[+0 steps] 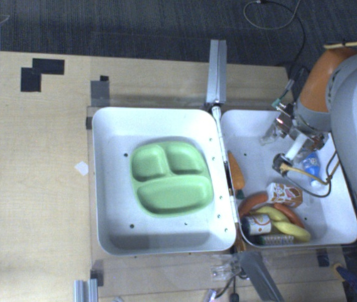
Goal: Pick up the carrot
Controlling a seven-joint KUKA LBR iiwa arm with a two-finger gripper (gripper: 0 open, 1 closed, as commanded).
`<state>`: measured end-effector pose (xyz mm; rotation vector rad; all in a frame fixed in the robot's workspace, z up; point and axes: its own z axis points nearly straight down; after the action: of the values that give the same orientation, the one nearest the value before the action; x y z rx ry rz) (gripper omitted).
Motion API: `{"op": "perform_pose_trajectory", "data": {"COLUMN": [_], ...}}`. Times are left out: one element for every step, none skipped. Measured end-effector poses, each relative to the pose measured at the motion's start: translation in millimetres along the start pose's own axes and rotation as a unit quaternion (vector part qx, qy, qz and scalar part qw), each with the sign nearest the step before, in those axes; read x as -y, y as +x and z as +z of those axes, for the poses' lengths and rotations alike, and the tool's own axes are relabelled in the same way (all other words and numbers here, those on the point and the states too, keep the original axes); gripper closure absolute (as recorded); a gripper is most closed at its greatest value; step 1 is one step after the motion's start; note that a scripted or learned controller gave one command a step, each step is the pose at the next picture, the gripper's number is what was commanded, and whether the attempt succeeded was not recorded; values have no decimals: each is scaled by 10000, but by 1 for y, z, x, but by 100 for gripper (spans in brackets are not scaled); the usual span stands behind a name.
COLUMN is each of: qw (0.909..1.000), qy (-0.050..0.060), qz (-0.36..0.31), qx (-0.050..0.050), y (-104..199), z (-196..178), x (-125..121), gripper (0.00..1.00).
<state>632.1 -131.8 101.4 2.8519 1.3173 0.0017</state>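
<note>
Nearest us in the right bin [349, 230] lie a banana [290, 227] and a printed packet [286, 194], and we can't read its red lettering. Just beyond is the carrot [235, 172], tucked against the wall shared with the left bin [102, 168], its long axis running near-to-far. Farther back the jaws hang over bare bin floor, well apart from the carrot, which sits toward that shared wall and slightly nearer us. How wide they stand we can't tell, and we see nothing held.

carrot [236, 172] lies leftmost (right bin [254, 129])
</note>
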Motion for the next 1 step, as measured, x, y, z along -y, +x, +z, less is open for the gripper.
{"op": "perform_pose_trajectory", "data": {"qw": [10000], "qy": [-14], "qz": [-41], "qx": [-5], "y": [2], "z": [-11], "x": [0], "gripper": [100]}}
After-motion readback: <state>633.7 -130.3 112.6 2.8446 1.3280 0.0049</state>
